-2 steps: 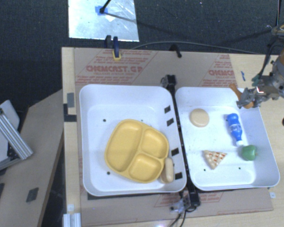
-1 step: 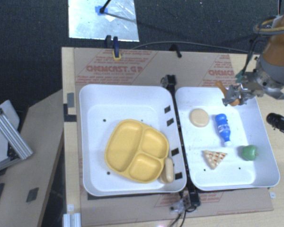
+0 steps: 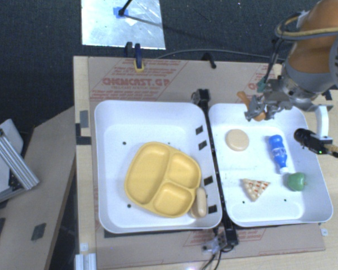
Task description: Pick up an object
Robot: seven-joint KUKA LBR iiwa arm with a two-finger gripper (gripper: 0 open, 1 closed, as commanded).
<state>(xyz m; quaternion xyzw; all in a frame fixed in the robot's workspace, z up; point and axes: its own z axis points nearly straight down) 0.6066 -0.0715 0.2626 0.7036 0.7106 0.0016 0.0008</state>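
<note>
Yellow plastic tray [image 3: 163,179], 3 compartments, lies in the left bin [image 3: 118,122]; a tan bread-roll-like item [image 3: 200,202] rests just beside the tray's lower right corner, touching or nearly so. Both bins sit on the table [image 3: 158,75], rims meeting at the centre divider. Right bin [image 3: 310,207] contents, left to right: round beige disc [image 3: 237,140] upper centre; pizza-slice toy [image 3: 254,188] lower centre; blue bottle [image 3: 278,153] w/ white label, lying on its side; green fruit-like object [image 3: 296,181] near the right wall. An orange item [image 3: 258,110] lies at the bin's far edge, partly hidden by the claw; identity unclear. Claw [image 3: 263,110] is at the right bin's far rim, above or at that orange item; cannot tell whether it is apart or together, and contact w/ the orange item cannot be confirmed. Task status, as a judgement: early stage. No object is seen lifted; all listed items rest on the bin floors. Nearest candidates are the orange item and the disc. Remaining: settle on a target, close on it, raise it clear of the bin.
</note>
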